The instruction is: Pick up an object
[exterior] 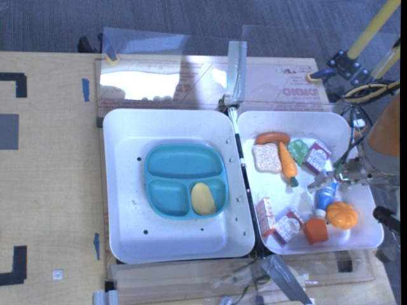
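Two white bins sit side by side on the bench: the left bin (121, 189) holds a teal divided tray (181, 164) with a yellow potato-like piece (203, 199) in its lower right compartment, and the right bin (372, 234) holds a scatter of toy food. The arm (385, 138) reaches in from the right, and its gripper (331, 182) hangs low over the right bin's middle right. How wide it stands, and whether anything is in it, cannot be told at this slant.

Nearest to it is a blue bottle (324, 199), just below and touching or nearly so (probably the likeliest target). The bottle's long axis runs roughly up and down the view. An orange fruit (343, 216) lies just beside the bottle, lower right, and a red block (316, 231) lower still. A carrot (288, 162) lies to the gripper's left, slanted.
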You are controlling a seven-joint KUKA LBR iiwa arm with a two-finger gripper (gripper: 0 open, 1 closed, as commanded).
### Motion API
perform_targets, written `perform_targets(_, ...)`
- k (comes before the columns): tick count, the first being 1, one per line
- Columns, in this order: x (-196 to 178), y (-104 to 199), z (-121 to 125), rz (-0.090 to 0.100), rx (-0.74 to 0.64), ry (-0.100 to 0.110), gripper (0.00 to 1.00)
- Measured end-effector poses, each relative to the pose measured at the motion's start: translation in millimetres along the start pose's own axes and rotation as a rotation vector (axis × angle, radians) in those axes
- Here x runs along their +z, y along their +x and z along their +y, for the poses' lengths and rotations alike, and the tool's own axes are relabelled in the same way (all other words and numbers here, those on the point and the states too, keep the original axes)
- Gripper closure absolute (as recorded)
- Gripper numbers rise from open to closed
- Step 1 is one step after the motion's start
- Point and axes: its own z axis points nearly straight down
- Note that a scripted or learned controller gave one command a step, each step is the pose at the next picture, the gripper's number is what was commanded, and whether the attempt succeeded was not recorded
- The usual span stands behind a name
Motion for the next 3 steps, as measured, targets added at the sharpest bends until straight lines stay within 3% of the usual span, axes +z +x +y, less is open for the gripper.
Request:
perform_targets(1,-8.6,-4.5,-1.5,-0.007,0.006,0.001,1.00)
perform_targets(2,9.4,76.4,-13.7,-0.011,-0.044,-0.003,1.00)
perform_targets(3,-102.1,145.3,25.9,-0.009,0.112,-0.006,1.00)
